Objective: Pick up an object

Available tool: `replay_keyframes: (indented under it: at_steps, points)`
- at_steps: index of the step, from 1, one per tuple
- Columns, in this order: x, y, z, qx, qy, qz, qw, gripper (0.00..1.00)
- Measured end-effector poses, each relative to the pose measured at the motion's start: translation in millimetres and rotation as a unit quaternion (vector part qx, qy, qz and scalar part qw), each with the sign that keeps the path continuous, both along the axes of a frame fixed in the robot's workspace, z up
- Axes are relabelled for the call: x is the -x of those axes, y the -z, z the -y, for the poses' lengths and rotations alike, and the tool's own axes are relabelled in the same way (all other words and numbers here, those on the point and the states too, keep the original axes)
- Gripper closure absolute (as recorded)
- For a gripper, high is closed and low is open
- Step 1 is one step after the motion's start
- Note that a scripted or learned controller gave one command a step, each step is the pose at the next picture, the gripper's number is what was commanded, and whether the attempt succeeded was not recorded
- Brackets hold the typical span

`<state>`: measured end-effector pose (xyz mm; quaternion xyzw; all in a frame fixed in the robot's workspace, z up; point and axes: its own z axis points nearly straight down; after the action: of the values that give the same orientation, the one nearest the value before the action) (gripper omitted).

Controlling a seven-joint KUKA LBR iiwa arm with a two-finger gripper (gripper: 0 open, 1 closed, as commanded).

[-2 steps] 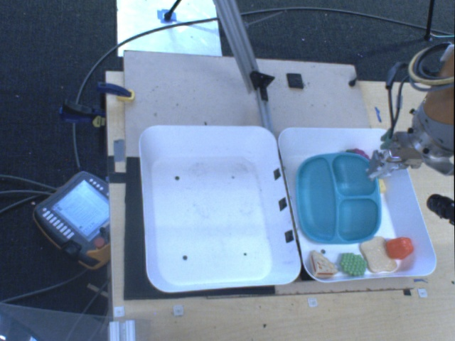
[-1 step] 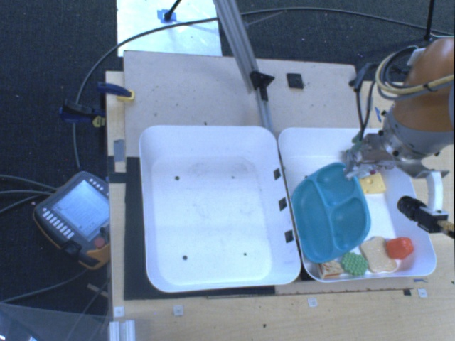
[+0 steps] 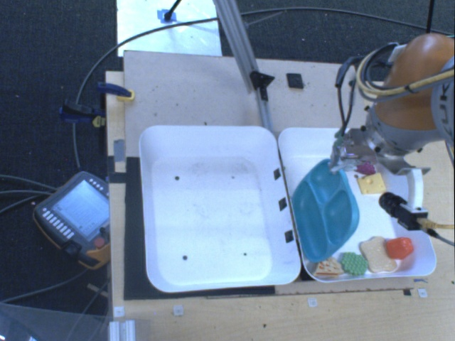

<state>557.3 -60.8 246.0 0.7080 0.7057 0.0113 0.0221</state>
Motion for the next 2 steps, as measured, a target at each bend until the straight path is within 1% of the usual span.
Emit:
replay_keyframes:
  at_steps: [1, 2]
  points:
    - [-4.8, -4.4, -42.6, -0.0048, -0.005, -0.010, 0.9999, 1.00]
    - [2.4, -4.7, -92.0, -0.0068, -0.006, -0.022, 0.9997, 1.00]
